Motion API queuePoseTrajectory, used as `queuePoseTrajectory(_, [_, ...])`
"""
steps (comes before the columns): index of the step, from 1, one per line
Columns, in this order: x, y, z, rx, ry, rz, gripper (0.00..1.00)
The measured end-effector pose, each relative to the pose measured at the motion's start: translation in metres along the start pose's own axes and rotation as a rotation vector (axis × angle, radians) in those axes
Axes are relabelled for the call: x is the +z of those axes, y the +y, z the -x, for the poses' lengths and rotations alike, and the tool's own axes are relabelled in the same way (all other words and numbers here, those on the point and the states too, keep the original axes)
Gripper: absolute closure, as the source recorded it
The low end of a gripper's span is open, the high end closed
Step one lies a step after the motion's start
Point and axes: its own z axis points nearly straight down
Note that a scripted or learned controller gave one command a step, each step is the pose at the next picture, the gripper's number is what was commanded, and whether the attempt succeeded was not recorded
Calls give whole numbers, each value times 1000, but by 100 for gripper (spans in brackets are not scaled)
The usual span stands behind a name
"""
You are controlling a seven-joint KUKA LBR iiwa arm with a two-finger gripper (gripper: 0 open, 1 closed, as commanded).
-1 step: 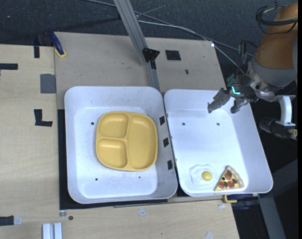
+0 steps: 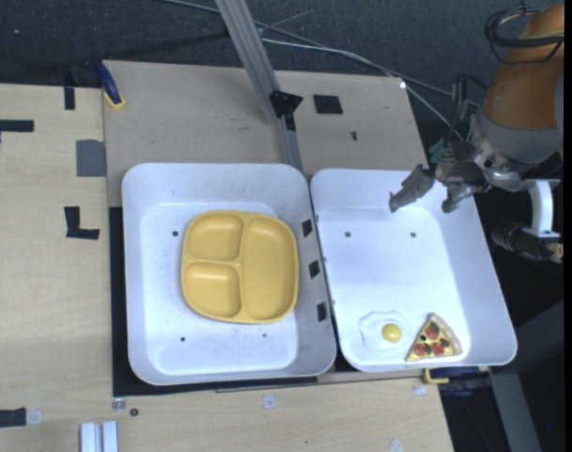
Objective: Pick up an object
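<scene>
yellow tray (image 2: 239,279) in left bin (image 2: 144,252); open tool (image 2: 426,196) above right bin (image 2: 474,281)

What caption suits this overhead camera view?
Open claw above the right bin; fried egg and pizza slice lie at its near end.

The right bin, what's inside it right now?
The right bin holds a toy fried egg and a toy pizza slice at its near edge. The gripper, fingers apart, hangs over its far end, holding nothing.
</scene>
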Motion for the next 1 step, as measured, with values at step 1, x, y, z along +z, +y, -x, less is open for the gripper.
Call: queuePoseTrajectory(1, [44,1,-4,1,-1,-4,0])
